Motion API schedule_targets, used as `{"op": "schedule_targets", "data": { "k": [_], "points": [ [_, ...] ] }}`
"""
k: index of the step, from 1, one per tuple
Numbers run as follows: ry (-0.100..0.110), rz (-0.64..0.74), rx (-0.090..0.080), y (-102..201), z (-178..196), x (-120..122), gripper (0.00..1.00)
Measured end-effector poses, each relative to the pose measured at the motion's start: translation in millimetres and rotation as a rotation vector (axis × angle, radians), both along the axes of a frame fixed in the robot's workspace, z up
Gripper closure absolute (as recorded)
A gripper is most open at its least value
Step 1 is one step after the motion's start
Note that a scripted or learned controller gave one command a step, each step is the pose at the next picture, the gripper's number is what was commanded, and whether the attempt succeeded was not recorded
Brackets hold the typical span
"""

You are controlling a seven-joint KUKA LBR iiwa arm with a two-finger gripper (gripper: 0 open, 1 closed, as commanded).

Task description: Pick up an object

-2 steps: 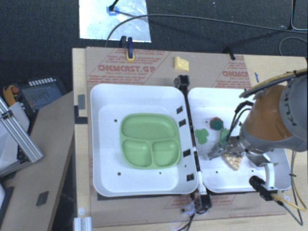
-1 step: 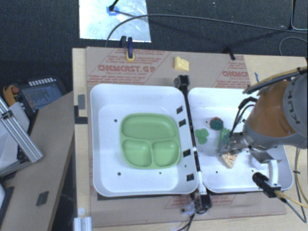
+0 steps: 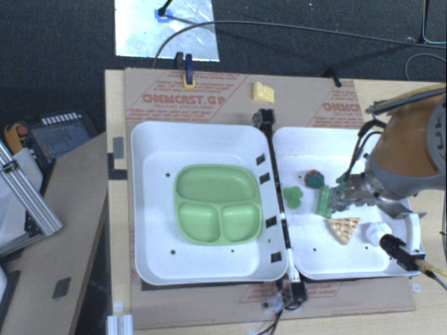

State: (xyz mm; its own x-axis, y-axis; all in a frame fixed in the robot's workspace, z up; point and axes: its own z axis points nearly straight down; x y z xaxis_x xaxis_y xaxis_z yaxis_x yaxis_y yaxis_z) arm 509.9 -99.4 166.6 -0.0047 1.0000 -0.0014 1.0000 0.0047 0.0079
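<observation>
While the gripper sits low in the right bin, its grip state is unreadable.
Toys cluster there for picking: green stick touching it, pizza slice just below, teal ball near; green tray fills the left bin.

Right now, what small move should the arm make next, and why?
Probably a short descent onto the green stick. The gripper sits right beside it in the right bin, and nothing shows between the jaws. The pizza slice lies close, so go straight down.
</observation>
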Motion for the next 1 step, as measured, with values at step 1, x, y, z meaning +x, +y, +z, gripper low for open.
{"op": "schedule_targets", "data": {
  "k": [1],
  "points": [
    [-0.001, 0.0, 0.0, 4.2, 62.6, 6.5, 1.0]
  ]
}}
